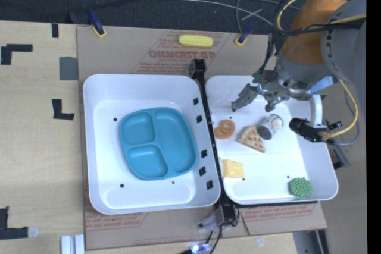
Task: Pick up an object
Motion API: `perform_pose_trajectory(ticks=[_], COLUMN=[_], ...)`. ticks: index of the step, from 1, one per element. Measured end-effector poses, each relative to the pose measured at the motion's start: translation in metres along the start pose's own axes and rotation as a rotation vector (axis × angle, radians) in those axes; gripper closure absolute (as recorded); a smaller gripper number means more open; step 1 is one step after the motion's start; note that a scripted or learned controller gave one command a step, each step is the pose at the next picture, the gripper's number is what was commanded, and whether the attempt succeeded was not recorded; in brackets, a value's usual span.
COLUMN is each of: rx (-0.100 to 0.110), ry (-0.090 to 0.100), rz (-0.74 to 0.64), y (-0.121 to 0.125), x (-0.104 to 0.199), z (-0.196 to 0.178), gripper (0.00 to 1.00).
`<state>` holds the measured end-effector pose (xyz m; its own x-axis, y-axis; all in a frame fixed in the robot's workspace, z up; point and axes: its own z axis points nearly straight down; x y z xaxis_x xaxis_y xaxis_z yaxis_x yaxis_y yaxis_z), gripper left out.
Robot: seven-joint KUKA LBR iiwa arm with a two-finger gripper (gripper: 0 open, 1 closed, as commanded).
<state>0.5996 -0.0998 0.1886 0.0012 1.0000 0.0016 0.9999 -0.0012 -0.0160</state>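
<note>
Objects for picking lie scattered in the right bin (321,187), and the nearest of them is a green bumpy ball (300,187) in the bin's front right corner. A little farther in, close to the divider between the bins, sits a yellow block of cheese (233,169). Beyond that, three things cluster near the bin's middle: a brown doughnut-like ring (225,129) on the left, a wedge of pizza (252,139) just beside it, and a small tin can (272,125) on its side touching the wedge's far right edge.

In the left bin (98,146) rests a blue divided plate (158,143), with three compartments.

Above the far part of the right bin hangs the tool (257,99), its two dark fingers spread apart with nothing between them; one fingertip (237,105) points down toward the bin's bare floor beyond the ring, the other sits just above the can. The grey arm with its orange band (312,12) comes in from the right.

Farthest away, on the cardboard sheet covering the counter (30,128), lies a yellow banana-shaped piece (195,40), well apart from both bins.
</note>
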Motion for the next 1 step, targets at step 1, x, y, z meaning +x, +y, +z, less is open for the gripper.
perform_pose_trajectory(ticks=[1], rx=[-0.014], ry=[-0.001], rz=[-0.003], y=[0.0031], x=[0.0001], z=[-0.0085], gripper=[0.00])
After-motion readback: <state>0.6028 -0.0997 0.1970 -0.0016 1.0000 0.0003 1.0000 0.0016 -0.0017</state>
